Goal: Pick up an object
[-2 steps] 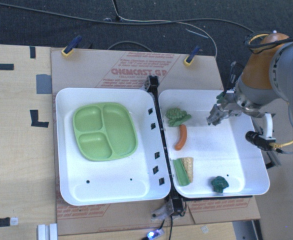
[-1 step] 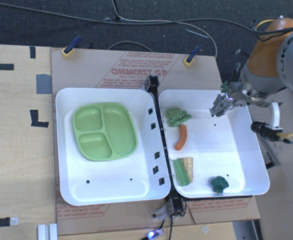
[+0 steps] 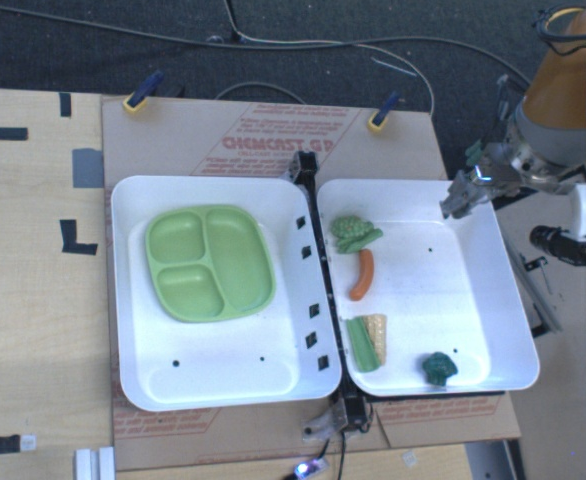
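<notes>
The right bin [image 3: 493,268] holds a light green leafy piece [image 3: 354,233] at its far left, an orange carrot [image 3: 361,274] just below it, a corn cob with a green husk [image 3: 367,341] near the front left, and a dark green broccoli [image 3: 439,368] at the front right. My gripper [image 3: 460,198] hangs over the bin's far right corner, well away from all of these. Nothing shows between its fingers.
A green divided plate [image 3: 210,262] lies in the left bin [image 3: 133,298]. Two clamps [image 3: 144,92] [image 3: 383,114] hold the cardboard sheet at the back. Cables run across the dark floor beyond. The arm's orange band [image 3: 563,63] stands at the right.
</notes>
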Controlling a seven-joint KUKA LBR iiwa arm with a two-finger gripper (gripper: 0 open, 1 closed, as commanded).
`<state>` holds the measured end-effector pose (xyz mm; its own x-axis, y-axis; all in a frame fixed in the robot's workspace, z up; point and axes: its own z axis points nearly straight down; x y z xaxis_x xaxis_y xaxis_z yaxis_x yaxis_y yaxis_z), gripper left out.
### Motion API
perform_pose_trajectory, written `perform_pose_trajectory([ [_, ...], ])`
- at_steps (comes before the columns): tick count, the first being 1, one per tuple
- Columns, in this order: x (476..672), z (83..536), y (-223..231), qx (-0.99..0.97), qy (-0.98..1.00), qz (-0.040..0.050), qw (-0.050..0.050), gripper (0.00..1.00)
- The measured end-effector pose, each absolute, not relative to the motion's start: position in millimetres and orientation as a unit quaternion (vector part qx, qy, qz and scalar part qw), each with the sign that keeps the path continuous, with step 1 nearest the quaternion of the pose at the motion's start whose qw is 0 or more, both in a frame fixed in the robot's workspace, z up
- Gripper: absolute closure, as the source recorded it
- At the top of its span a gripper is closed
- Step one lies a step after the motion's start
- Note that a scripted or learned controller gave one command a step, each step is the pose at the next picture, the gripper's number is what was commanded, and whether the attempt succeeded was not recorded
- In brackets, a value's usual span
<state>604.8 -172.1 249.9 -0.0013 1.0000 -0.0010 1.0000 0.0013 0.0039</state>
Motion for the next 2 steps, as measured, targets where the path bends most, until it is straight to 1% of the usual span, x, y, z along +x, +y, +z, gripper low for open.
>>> perform_pose_trajectory([
  [1, 605.0, 251, -172, 0.707, 0.707, -0.0001, 0.0, 1.0],
  [2, 612.1, 241, -110, 0.705, 0.709, -0.0002, -0.001, 1.0],
])
